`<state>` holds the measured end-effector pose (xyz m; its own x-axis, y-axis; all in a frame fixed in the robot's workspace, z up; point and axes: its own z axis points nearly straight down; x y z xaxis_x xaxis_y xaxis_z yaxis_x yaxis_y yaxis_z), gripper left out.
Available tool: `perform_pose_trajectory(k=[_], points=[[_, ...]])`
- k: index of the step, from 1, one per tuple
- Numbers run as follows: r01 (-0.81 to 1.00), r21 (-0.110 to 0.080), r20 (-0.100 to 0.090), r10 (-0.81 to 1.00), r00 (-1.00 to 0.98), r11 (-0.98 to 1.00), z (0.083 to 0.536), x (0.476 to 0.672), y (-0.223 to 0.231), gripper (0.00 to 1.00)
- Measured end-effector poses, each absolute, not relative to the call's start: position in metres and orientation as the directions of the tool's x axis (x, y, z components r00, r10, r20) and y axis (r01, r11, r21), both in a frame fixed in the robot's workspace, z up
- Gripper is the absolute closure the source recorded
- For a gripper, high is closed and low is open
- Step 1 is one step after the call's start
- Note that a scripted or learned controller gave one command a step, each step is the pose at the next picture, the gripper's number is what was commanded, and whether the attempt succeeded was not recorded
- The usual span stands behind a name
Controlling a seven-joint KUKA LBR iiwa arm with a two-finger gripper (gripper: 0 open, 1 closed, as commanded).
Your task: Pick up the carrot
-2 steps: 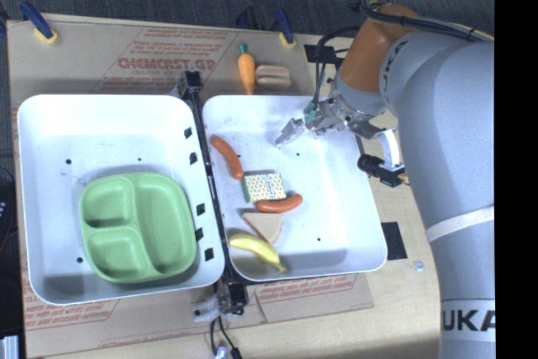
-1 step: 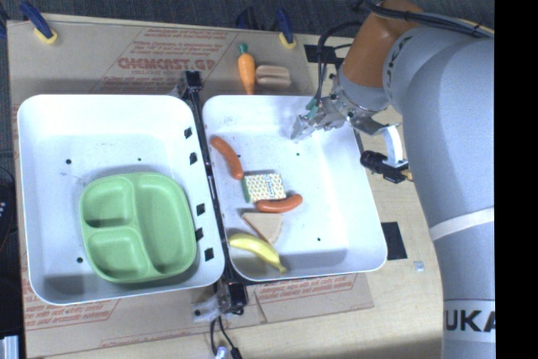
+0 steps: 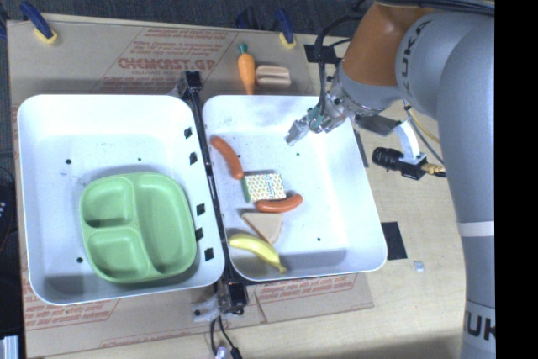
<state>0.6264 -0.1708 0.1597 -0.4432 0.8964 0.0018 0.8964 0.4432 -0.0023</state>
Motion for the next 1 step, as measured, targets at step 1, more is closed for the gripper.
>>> perform_pose_trajectory(k=[1], points=[[0.962, -0.003, 0.001, 0.962, -0.274, 0.274, 0.0916, 0.5924, -0.2108, 1.0]])
